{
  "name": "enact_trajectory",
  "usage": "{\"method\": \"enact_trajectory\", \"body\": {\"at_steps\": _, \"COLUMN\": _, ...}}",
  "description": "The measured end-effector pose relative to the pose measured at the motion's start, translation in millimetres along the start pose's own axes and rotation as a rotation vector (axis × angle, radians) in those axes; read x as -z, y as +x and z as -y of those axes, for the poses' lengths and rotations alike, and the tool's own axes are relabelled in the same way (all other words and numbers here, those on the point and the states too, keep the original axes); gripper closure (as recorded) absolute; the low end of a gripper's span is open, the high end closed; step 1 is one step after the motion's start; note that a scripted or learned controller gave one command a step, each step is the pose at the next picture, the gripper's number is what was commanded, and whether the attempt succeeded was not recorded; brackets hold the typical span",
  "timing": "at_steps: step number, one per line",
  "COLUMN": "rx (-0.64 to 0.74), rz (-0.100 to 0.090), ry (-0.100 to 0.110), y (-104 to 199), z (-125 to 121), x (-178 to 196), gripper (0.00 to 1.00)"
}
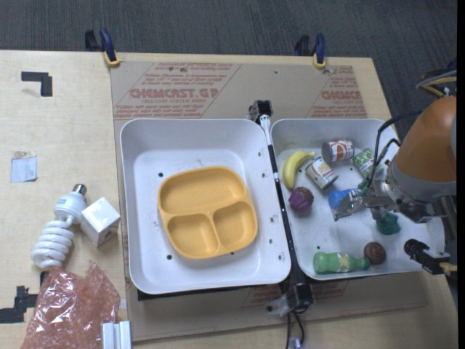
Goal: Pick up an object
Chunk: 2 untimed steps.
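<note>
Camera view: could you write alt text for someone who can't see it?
A grey-and-orange robot arm reaches over the right white bin of toy food, including a banana and a green bottle. The left bin holds a yellow divided plate.

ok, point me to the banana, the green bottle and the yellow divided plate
banana (293, 167), camera view, middle of its curved body.
green bottle (338, 262), camera view, middle of its body, lying on its side.
yellow divided plate (208, 211), camera view, ridge between its compartments.
</note>
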<state>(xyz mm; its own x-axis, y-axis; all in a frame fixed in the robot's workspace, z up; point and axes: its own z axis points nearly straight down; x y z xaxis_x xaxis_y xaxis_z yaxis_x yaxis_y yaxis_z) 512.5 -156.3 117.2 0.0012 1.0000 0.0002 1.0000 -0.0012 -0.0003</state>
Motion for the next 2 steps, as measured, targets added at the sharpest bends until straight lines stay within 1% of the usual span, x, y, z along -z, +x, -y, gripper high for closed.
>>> {"method": "enact_trajectory", "body": {"at_steps": 1, "rx": 0.0, "rz": 0.0, "ry": 0.0, "y": 53.0, "z": 35.2, "x": -25.0, "gripper": 0.0}}
{"method": "enact_trajectory", "body": {"at_steps": 2, "rx": -0.002, "rz": 0.0, "ry": -0.002, "y": 52.5, "z": 33.8, "x": -15.0, "gripper": 1.0}}
